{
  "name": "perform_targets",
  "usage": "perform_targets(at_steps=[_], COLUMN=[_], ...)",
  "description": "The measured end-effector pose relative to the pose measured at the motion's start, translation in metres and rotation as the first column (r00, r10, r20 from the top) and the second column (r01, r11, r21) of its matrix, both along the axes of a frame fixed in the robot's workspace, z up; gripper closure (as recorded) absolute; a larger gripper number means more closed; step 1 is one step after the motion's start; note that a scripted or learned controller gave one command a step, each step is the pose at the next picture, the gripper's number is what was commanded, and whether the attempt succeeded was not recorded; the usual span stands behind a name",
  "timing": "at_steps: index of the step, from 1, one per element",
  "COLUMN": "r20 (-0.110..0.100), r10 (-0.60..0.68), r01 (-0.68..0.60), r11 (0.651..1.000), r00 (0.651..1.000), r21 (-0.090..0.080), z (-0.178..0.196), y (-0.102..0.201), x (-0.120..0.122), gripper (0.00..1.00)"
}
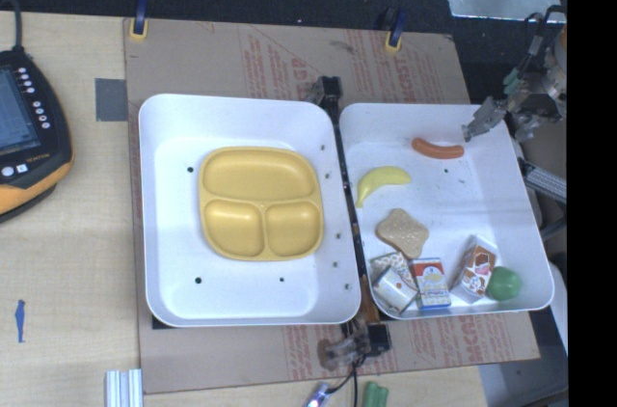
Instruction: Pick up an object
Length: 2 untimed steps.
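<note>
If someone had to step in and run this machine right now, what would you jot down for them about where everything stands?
Gripper: at the upper right edge of the right bin, near the hot dog; nothing seen between its fingers, and open or shut cannot be told.
Right bin contents: hot dog near the top, banana at the left, bread slice in the middle; small cartons and and a green ball along the near edge.
Left bin: holds a yellow divided plate.
Done: nothing picked up yet.
Left: grasp and lift one object; the hot dog is closest.
</note>
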<state>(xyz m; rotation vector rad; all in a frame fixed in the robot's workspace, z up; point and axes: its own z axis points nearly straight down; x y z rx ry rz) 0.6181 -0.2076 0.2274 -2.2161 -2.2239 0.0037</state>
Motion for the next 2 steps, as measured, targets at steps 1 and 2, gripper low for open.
perform_targets(at_steps=[1,2], r20=[0.000,-0.002], r10=[0.002,0.002], r01=[-0.002,-0.002], r11=[1.000,1.000], r00=[1.000,1.000], r21=[-0.001,0.001], z=[-0.121,-0.135], y=[0.026,0.038], x=[0.038,0.038], gripper=[0.00,0.00])
